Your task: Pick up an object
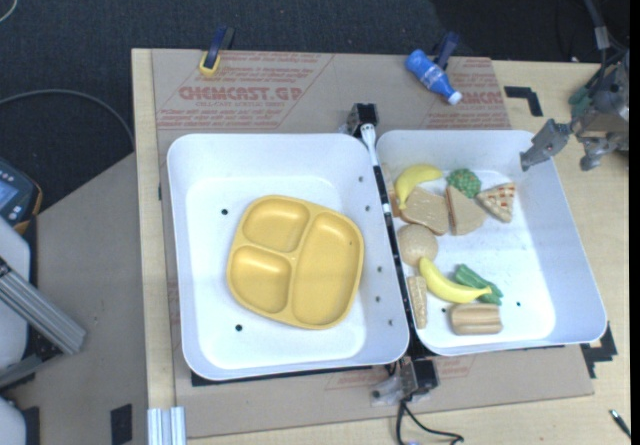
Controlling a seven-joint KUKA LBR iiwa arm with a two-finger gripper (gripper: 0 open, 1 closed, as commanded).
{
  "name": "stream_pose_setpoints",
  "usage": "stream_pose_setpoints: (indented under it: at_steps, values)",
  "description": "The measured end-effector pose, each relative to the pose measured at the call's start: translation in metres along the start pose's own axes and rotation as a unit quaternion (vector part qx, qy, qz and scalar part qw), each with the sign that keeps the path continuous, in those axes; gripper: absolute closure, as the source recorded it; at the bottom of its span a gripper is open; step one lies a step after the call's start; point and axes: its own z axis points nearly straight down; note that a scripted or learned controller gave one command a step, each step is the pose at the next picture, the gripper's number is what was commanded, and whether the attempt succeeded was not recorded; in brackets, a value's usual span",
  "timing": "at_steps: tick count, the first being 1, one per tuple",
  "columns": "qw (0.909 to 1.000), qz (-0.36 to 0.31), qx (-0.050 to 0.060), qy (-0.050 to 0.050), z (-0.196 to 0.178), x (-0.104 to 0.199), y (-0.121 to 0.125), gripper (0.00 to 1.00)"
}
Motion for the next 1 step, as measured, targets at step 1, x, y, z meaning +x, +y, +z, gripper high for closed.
stream_pose_setpoints:
  at_steps: [1]
  values:
    - [1.0000, -0.001, -0.005, -0.001, -0.0058, 0.0003, 0.0018, 0.00]
